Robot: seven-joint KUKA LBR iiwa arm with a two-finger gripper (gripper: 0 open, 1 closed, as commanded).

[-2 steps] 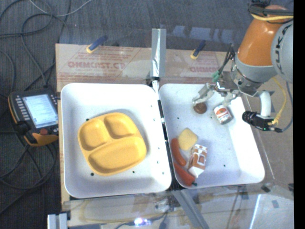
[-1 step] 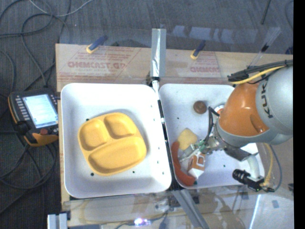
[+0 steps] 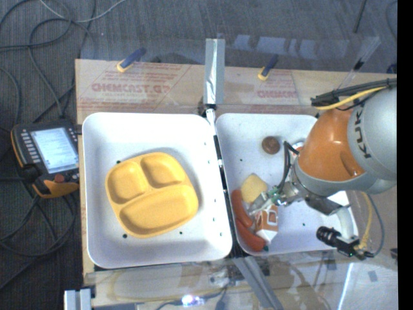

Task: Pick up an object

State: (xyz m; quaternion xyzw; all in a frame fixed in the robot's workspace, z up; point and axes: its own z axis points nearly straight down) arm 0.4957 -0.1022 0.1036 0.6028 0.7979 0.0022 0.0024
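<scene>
In the right bin [image 3: 310,124] several small objects lie together near its left wall. A pale yellow block [image 3: 253,186] lies beside a long orange-red sausage shape [image 3: 244,219]. A small white and orange carton [image 3: 267,220] sits just right of the sausage. A brown round piece [image 3: 271,145] lies alone farther back. My gripper [image 3: 276,197] is down in this bin, right at the cluster, between the yellow block and the carton. The orange wrist band and grey arm hide the bin's right half.
The left bin [image 3: 97,134] holds a yellow three-part plate [image 3: 153,192]. A metal divider strip [image 3: 213,70] runs back between the bins. A handheld pendant [image 3: 46,150] lies left of the bench. Black cables and a connector [image 3: 332,237] hang near the right bin's front.
</scene>
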